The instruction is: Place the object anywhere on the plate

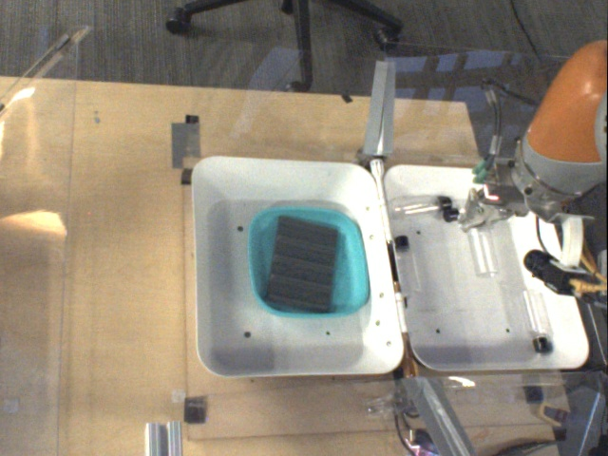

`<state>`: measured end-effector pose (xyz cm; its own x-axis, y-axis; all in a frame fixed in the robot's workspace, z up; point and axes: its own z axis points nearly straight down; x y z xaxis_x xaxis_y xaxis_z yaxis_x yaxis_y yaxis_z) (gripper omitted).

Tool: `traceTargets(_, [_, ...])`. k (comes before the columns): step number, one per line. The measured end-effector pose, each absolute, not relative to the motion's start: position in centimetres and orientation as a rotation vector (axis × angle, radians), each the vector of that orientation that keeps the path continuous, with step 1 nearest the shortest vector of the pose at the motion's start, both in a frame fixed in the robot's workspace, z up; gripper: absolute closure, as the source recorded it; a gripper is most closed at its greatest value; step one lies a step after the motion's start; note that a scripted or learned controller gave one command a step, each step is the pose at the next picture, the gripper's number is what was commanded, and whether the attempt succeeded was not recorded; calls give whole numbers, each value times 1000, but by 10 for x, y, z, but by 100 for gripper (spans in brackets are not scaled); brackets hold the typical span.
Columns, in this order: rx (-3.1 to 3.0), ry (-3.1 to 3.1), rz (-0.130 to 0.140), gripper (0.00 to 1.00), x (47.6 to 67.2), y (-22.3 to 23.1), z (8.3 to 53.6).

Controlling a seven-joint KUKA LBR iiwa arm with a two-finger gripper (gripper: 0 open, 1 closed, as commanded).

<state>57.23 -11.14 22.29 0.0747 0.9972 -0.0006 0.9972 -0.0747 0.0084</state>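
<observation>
**Dark block on teal plate, left bin**

Grey carpet and black office-chair base (285, 8) beyond a pale wooden counter (95, 283). On the counter, two shallow white bins side by side. In the left bin (214, 255): a teal plate (353, 255), rounded-square, near the centre. Flat on the plate: a dark grey ribbed block (304, 264), slightly tilted, wholly inside the rim. Over the right bin (446, 321): grey arm with orange band (570, 112), reaching in from the right. Gripper (475, 212) low over the bin's upper part, well apart from the plate. Nothing visible between the fingers; spread or closed, cannot tell. Clear tube-like pieces lying on the right bin's floor.
</observation>
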Motion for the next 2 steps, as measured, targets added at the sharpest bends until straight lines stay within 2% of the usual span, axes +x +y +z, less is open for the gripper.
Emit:
traceTargets(1, [2298, 2132, 8, 0, 572, -111, 223])
traceTargets(2, [2419, 1984, 13, 0, 610, -152, 398])
